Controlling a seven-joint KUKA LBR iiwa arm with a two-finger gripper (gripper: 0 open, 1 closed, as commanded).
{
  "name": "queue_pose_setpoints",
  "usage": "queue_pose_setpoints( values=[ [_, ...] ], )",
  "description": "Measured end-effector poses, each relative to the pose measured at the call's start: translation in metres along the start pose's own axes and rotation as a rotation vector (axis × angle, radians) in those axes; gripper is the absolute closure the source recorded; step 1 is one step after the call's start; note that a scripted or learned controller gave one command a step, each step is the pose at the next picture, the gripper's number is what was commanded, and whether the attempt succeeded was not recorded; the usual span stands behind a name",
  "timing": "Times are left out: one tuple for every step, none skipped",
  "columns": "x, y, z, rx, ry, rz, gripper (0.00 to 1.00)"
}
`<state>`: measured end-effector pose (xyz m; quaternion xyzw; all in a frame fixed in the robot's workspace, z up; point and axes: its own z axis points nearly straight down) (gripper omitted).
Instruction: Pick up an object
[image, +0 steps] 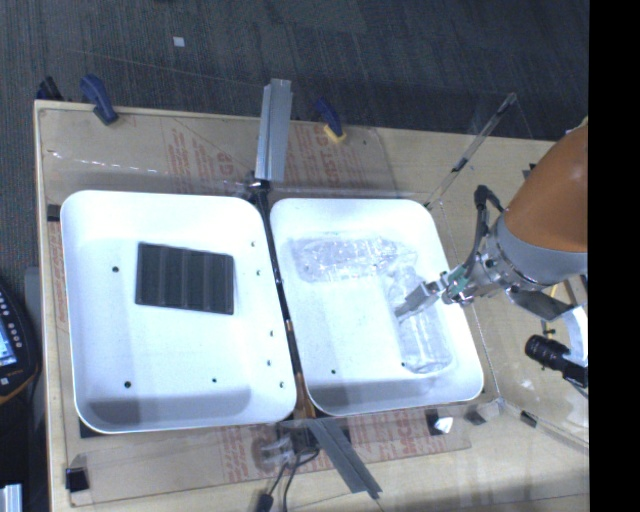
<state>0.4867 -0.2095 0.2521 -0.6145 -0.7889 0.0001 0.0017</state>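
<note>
Bins side by side on the bench, mid frame. Left bin has a dark ribbed rectangular pad lying flat in its upper-left part, long side across the frame. Right bin has two clear plastic bottles: one bottle lies across the upper part, the other bottle runs down the right side toward the lower-right corner. Their ends meet near the upper right of that bin, forming an L; can't tell if they actually touch, the plastic is too see-through.

My arm comes in from the right edge, orange band at upper right, grey wrist below it. My gripper reaches over the right bin's right rim, tip over the top end of the lower bottle. Whether I've got anything in my grip, or how wide my grip is, can't tell from this angle. Blue clamps at the bench's top edge.
</note>
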Motion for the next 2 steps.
queue_pose_setpoints(
  values=[
    [-0.002, 0.007, 0.029, 0.001, 0.0, -0.048, 0.0],
    [-0.019, 0.074, 0.054, 0.0, -0.002, 0.049, 0.0]
  ],
)
